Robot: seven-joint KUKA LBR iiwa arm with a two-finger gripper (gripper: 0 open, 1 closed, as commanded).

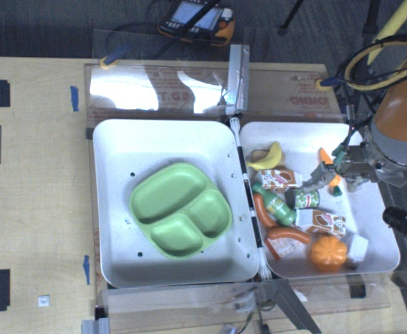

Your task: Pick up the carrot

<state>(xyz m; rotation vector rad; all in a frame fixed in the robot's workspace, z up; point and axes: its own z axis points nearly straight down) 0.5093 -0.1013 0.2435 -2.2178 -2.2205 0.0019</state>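
Note:
The carrot (325,157) is a small orange piece lying in the right bin (377,256), near its far right side. Part of it is covered by my gripper (320,175), and another orange bit shows just below the gripper's body. The gripper reaches in from the right and hangs low over the carrot, pointing left toward a small can (306,200). Whether it touches the carrot I cannot tell.
The right bin also holds a banana (267,157), a small carton (278,180), a green bottle (278,210), two red sausages (288,236), another carton (328,223) and an orange fruit (328,252). A green divided plate (180,209) lies in the left bin (113,158).

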